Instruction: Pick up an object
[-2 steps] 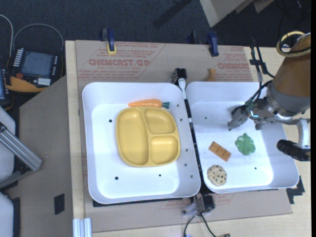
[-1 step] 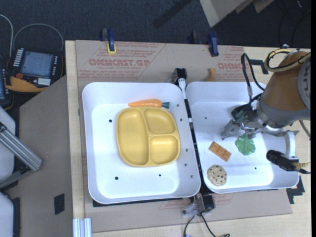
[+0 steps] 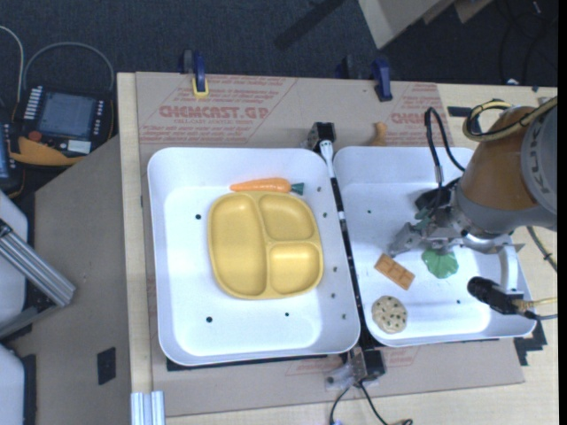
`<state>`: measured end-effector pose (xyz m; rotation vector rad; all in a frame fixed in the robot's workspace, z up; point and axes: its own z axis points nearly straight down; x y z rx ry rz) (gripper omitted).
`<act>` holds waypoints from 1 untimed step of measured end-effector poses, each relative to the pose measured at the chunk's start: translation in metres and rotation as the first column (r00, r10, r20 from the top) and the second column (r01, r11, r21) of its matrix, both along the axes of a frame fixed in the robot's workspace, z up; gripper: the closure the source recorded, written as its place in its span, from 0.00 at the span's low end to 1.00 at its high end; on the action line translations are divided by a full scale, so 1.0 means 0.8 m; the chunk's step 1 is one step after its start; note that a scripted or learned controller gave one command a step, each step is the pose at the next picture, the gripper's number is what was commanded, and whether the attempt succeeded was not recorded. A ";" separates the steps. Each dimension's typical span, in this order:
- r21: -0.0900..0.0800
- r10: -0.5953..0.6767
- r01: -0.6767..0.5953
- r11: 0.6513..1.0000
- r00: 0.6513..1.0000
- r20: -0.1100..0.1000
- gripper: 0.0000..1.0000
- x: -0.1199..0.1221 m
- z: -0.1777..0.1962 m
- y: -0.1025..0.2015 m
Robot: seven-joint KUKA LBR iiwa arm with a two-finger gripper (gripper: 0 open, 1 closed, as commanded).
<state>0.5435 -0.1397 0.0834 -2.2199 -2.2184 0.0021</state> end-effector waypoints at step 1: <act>-0.004 -0.001 0.001 1.000 1.000 0.006 1.00 0.002 0.016 -0.002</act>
